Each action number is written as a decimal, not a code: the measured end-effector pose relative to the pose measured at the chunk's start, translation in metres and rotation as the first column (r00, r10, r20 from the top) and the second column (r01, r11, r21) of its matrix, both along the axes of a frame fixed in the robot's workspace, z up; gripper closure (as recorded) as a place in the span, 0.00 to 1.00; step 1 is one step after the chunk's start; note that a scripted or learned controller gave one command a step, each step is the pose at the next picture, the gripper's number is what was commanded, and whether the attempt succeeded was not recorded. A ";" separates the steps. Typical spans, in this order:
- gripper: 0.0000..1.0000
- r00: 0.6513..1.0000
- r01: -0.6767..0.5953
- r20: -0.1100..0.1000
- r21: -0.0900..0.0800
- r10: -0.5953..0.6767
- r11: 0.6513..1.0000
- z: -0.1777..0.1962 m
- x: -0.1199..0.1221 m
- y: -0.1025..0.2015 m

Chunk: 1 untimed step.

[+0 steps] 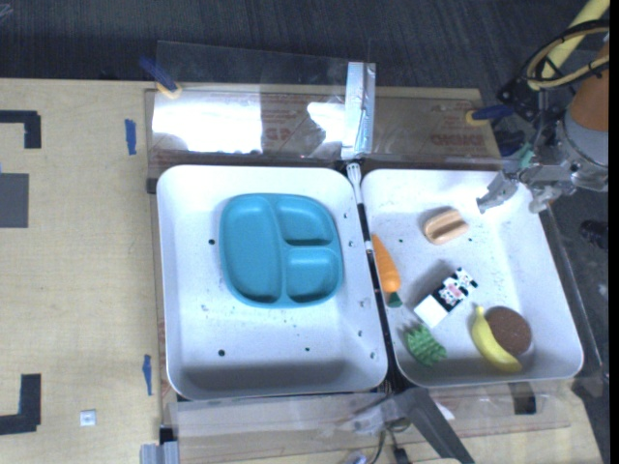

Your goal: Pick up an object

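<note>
Camera view puts the jaws [515, 188] at the right bin's [561, 288] far rim, spread apart, holding nothing.

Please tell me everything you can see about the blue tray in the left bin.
The blue tray is a rounded, plastic-looking plate with three compartments: one long section on its left, two smaller ones on its right, split by raised ridges. It lies flat, open side up, near the middle of the left bin, resting on the bin's floor. All three compartments hold nothing, and no other object touches it.
</note>
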<state>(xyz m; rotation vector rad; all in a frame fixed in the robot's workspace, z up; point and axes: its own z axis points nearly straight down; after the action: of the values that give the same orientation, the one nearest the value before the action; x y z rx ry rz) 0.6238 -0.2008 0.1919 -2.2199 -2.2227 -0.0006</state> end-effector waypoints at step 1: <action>0.00 0.999 0.042 -0.006 0.001 -0.042 0.999 -0.103 -0.017 0.043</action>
<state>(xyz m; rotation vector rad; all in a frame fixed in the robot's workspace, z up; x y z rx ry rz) 0.6064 -0.1582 0.0891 -2.2624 -2.1722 0.0037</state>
